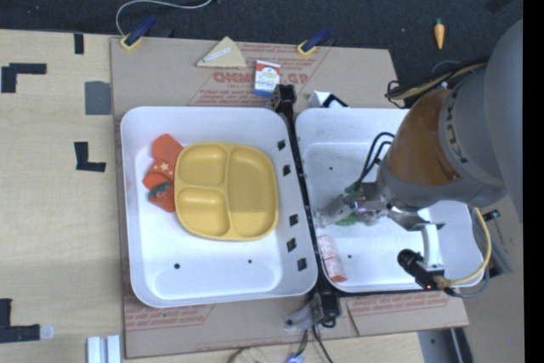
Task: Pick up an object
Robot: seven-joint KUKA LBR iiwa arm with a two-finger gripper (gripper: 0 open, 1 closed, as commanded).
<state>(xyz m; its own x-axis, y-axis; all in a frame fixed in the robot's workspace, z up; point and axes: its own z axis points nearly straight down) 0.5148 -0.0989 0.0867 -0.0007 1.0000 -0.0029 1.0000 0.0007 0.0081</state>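
Nearest the camera, a small pinkish tube [330,257] lies against the right bin [374,140]'s left wall, with bare white floor beside it. Just beyond, the gripper [350,210] sits low over a green-and-white object [344,217] (whether the fingers are open or closed, I cannot tell). Farther left, a yellow divided plate [228,190] fills much of the left bin [212,285], orange-red toys [161,172] crowding its left edge.

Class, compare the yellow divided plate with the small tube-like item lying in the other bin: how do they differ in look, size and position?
The yellow divided plate is broad, one plain colour and split into three compartments; the small tube-like item is thin, pale with reddish marks and far smaller. The plate fills the middle of the left bin, partly covering some orange-red items; the tube lies at the near left edge of the right bin, beside the divider. Both rest flat inside a white bin.
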